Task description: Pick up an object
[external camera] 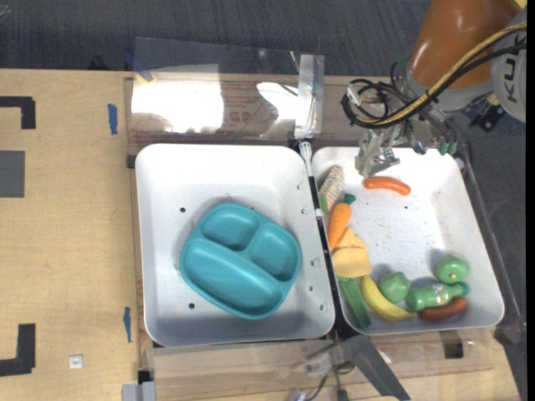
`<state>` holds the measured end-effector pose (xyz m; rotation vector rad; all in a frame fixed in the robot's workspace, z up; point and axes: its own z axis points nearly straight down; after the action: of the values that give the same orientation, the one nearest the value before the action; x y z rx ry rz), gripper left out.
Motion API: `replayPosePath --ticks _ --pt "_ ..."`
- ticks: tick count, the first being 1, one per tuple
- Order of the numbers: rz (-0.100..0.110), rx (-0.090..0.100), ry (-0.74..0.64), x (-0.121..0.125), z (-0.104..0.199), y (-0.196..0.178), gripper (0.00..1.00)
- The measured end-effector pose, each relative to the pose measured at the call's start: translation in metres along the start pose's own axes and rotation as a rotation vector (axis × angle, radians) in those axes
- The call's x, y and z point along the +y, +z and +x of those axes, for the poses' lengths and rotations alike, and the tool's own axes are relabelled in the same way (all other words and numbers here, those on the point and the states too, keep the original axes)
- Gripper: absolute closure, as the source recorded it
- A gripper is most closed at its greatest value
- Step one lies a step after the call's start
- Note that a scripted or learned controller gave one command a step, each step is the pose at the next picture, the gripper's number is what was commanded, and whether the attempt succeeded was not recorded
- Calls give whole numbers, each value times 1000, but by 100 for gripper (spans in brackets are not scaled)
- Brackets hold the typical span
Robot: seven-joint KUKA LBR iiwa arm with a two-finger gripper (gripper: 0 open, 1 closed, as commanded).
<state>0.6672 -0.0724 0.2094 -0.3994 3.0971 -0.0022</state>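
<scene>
My gripper (pixel 376 159) hangs over the far edge of the right bin (pixel 483 249), just above and left of a small red-orange chili (pixel 387 185) that lies on the bin floor. Along that bin's left wall lie a corn cob (pixel 332 186), a carrot (pixel 338 222) and a yellow wedge (pixel 351 259). At the bin's near side sit a banana (pixel 380 302), a green pepper (pixel 394 286), a green apple (pixel 452 269), a green piece (pixel 430 294) and a dark red item (pixel 444 310). Nothing shows in the gripper.
The left bin (pixel 159 182) holds a teal divided plate (pixel 241 260). A clear taped sheet (pixel 221 98) stands behind the left bin. The orange-banded arm (pixel 460 23) with looped cables (pixel 376 103) reaches in from the upper right. Bare bin floor (pixel 418 224) lies mid-right.
</scene>
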Motion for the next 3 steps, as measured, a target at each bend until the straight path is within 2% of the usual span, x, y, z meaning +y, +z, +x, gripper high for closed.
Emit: replayPosePath --ticks 1,2,3 --pt "-1 5 380 42 -14 -53 100" --pt "1 6 187 -6 7 -97 100" --pt "-4 14 -36 31 59 -49 100"
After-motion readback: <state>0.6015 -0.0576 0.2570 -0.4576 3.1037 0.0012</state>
